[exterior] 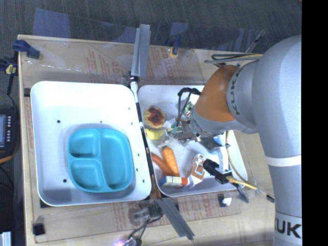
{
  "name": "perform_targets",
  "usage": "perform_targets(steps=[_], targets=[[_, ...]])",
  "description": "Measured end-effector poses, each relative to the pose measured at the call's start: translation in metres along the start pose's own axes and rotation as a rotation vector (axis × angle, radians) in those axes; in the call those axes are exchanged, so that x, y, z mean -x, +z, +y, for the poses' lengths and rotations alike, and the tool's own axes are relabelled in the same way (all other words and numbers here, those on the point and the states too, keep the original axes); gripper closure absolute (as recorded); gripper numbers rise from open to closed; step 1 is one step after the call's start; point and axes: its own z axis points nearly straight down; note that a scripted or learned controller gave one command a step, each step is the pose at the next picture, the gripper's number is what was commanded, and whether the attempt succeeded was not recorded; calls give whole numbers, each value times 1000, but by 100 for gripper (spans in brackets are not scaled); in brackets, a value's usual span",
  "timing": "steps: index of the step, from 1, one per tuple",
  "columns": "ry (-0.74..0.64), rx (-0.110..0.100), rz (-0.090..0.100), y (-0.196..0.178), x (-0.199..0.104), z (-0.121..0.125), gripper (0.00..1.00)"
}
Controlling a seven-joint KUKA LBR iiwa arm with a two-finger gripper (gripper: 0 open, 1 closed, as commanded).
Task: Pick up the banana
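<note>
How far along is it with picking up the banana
Done: the arm has reached into the right bin. In hand: the gripper sits low beside the yellow banana, near the carrot. Left: no grasp is visible, and the banana lies in the bin, unlifted.

Wooden bench, two white bins side by side

A pale wooden bench, printed with faint red markings, is seen from above against a dark grey carpeted floor that fills the top of the frame. A blue clamp is fixed at the bench's upper left corner, and black cables are draped along the left edge.
</note>
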Motion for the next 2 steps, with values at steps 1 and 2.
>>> perform_targets(steps=[1,2], targets=[[-29,6,-11,-3,-37,30,0],[-35,2,-6,-12,-40,30,100]])
